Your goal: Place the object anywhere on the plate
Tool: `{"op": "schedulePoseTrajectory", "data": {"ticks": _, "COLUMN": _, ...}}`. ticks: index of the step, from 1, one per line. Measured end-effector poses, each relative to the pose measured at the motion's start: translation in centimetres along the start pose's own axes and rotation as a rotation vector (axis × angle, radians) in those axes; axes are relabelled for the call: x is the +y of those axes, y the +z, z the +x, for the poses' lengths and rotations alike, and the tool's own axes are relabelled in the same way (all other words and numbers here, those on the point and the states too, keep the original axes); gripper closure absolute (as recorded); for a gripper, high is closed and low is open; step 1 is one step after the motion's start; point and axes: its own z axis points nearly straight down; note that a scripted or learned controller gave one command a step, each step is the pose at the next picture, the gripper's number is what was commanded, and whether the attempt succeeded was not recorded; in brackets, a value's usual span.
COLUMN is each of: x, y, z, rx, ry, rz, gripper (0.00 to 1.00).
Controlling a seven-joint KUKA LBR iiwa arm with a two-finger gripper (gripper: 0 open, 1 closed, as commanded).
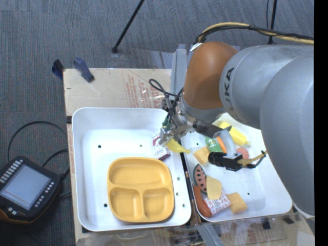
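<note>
- Yellow object (pixel 178 146): one, just below the claw (pixel 169 133); held or not, cannot tell
- Plate (pixel 140 189): one, yellow, three compartments, below the claw
- White bins: two, left (pixel 87 188) and right (pixel 269 196)

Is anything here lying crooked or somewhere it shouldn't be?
One thing: a small packet with a yellow piece beside it sits near the rim between the two bins, under the gripper, not on the yellow plate. The other toy foods lie jumbled in the right bin.

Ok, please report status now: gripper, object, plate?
Gripper above left bin's right wall, yellow piece at its tip, grasp unclear. Plate below-left, nothing on it.
</note>
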Motion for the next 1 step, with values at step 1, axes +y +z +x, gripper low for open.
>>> {"op": "schedulePoseTrajectory", "data": {"ticks": 1, "x": 0.00, "y": -0.02, "z": -0.01, "rx": 0.000, "ry": 0.000, "rz": 0.000, "gripper": 0.00}}
